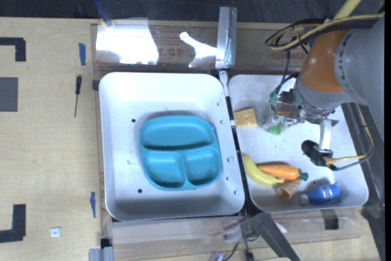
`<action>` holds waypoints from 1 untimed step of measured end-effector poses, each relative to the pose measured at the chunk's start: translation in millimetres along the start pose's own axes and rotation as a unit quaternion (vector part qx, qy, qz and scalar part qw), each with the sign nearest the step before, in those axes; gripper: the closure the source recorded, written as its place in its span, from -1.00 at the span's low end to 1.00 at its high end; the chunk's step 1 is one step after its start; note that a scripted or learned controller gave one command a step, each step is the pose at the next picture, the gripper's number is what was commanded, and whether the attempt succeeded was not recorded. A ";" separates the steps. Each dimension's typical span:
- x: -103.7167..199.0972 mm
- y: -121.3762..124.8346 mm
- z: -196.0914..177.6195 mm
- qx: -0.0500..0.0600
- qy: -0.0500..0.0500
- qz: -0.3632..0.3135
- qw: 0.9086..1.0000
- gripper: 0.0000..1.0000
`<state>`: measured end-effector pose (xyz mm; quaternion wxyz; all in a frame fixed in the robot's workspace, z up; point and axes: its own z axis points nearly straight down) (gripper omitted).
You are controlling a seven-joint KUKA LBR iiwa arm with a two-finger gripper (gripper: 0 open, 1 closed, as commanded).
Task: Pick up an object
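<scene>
Hovering low in the right bin (pixel 357 192) over a small green object (pixel 276 128) near the tan block (pixel 245 118), the tool (pixel 282 114) shows no clear grip, its opening impossible to tell, so lifting remains; the dividing wall lies close, with open floor toward the banana (pixel 256 172).

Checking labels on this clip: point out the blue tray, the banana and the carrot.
blue tray (pixel 177 131): camera view, upper compartment.
banana (pixel 256 173): camera view, middle of curve.
carrot (pixel 278 171): camera view, mid-body.
</scene>
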<state>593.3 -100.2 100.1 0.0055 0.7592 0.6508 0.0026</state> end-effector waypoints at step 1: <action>26.3 -76.1 -118.0 0.001 0.003 -0.011 1.000 1.00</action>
